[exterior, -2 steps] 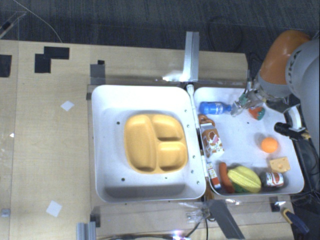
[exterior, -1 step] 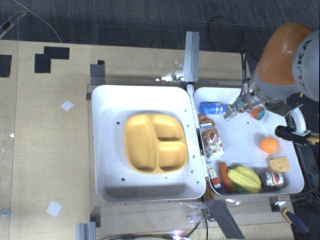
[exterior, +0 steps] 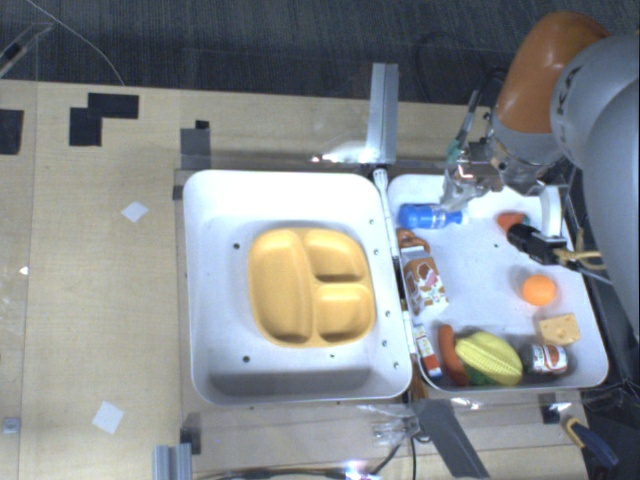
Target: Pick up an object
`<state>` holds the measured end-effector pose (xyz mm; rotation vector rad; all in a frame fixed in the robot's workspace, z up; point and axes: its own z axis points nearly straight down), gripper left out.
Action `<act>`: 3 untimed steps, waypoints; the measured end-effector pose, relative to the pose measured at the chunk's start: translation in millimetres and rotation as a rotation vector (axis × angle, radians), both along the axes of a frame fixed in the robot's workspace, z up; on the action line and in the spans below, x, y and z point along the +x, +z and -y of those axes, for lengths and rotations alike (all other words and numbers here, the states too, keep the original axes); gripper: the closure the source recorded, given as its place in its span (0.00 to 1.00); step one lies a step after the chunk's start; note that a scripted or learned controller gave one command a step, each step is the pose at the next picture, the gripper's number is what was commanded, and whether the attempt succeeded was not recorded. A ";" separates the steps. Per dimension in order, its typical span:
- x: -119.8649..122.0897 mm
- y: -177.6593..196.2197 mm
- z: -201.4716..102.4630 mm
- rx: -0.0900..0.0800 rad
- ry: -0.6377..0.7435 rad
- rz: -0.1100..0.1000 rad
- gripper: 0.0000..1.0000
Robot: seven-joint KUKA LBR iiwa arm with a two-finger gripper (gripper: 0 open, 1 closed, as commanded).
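Note:
My gripper [exterior: 458, 190] hangs over the back left part of the right bin [exterior: 598, 353]. A blue bottle [exterior: 428, 215] lies on its side just below and left of the gripper, its right end close to or touching the gripper tip. A small red thing [exterior: 512, 220] lies to the right of the gripper. Farther forward in the same bin are a brown snack packet [exterior: 423, 278], an orange ball [exterior: 539, 289] and a tan block [exterior: 557, 328].
Along the right bin's front lie a yellow corn cob [exterior: 490, 356], a red sausage [exterior: 447, 353] and a can [exterior: 548, 360]. The left bin [exterior: 210, 268] holds a yellow divided tray [exterior: 310, 285]. The arm comes in from the upper right.

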<state>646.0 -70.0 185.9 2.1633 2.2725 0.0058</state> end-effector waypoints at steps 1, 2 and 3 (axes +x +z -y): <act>-55.4 -1.1 -9.0 0.002 -0.593 -0.003 1.00; -91.4 -1.7 5.9 0.003 -1.123 -0.005 1.00; -89.8 9.1 4.6 0.005 -1.112 -0.003 1.00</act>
